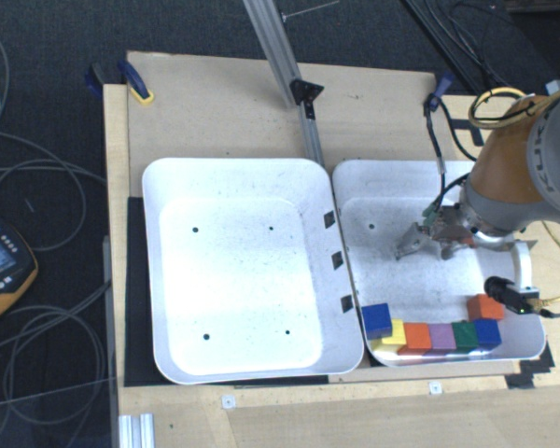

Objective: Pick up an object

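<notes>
Plainly, the things to pick are the small coloured blocks [436,329] crowded along the near wall of the right bin [373,189], at about five o'clock in the camera view. From left to right they run: a blue block [377,318] sitting a little proud of the row, then yellow, orange, purple, green and another blue, with an orange-red block [485,306] just behind the far end.

They look like rigid, light cubes with flat faces and square edges, so they should neither crush nor bend, though smooth sides could slip under a weak pinch. The blue one at the left end seems the best choice, since its sides stand freest; the others touch their neighbours and leave little room.

The gripper [420,239] hangs over the middle of the right bin, at about three o'clock, well apart from the blocks; whether it is released or clenched I cannot tell, and nothing is seen in it.

No brand, label or writing is legible anywhere.
</notes>
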{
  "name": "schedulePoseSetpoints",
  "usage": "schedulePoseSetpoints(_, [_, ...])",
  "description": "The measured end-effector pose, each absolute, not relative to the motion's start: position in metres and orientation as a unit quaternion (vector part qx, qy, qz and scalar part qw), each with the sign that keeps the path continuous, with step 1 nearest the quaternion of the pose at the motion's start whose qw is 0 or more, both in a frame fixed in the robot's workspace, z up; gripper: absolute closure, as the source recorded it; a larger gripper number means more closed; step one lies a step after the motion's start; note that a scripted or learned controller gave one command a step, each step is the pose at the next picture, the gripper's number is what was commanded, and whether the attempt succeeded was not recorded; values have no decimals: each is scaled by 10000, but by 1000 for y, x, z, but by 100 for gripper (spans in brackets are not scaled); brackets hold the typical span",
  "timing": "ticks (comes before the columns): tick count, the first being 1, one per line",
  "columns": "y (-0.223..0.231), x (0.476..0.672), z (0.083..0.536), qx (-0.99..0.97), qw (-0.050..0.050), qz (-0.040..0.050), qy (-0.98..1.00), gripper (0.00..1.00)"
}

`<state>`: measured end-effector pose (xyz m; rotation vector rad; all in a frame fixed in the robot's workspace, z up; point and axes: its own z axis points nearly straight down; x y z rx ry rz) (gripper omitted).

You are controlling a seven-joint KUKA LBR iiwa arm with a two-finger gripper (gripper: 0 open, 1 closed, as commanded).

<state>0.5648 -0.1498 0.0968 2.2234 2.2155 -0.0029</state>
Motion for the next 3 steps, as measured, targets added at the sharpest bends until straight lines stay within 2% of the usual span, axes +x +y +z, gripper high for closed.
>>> schedulePoseSetpoints(1, [-164,583,100,7070,15,5,7072,0])
schedulePoseSetpoints(2, [-113,524,137,7061,-25,5,7081,0])
schedulePoseSetpoints(3, [-119,535,170,7068,19,13,7074,0])
